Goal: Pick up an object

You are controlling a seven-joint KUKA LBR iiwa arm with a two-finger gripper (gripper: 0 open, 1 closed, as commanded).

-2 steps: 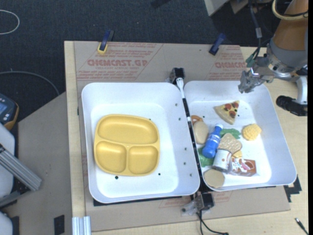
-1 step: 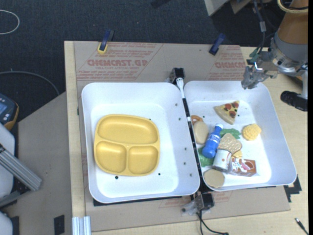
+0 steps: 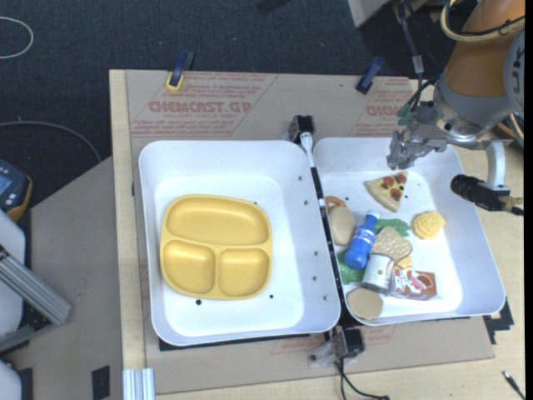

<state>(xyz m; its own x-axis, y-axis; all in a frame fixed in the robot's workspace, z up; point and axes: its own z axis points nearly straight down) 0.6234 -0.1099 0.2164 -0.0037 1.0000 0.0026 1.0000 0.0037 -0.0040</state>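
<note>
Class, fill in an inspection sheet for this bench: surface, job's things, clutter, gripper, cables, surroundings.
Surface: cardboard sheet under two white bins, held by two clamps at its far edge.
Job's things: right bin holds a pizza slice, blue bottle, can, corn and other toy foods, bunched together.
Clutter: left bin holds a yellow divided plate.
Gripper: gripper just above the pizza slice; nothing seen held.
Cables: yellow loop by the arm; thin wire on the floor.
Surroundings: dark carpet.
</note>
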